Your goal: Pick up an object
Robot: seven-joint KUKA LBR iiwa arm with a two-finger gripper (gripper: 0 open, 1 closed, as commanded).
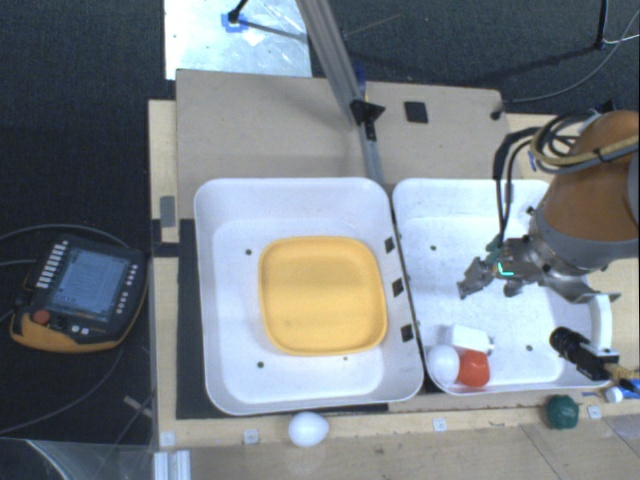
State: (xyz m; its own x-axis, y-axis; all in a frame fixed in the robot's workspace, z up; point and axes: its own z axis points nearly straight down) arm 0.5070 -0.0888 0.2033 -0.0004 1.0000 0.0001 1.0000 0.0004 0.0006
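The right bin (440,223) holds three small things bunched at its front edge: a white block (470,338), a white ball (441,361) and a red-orange ball (474,369), all touching or nearly so. My gripper (482,274) hangs over the middle of this bin, a little behind and to the right of that cluster. It stands open with nothing between its fingers. In the left bin (225,268) a yellow square plate (323,295) lies flat in the middle.
A white egg-shaped thing (308,429) lies on the bench in front of the left bin. A dark green ball (562,411) sits in front of the right bin's corner. A teach pendant (75,298) rests on the floor at left.
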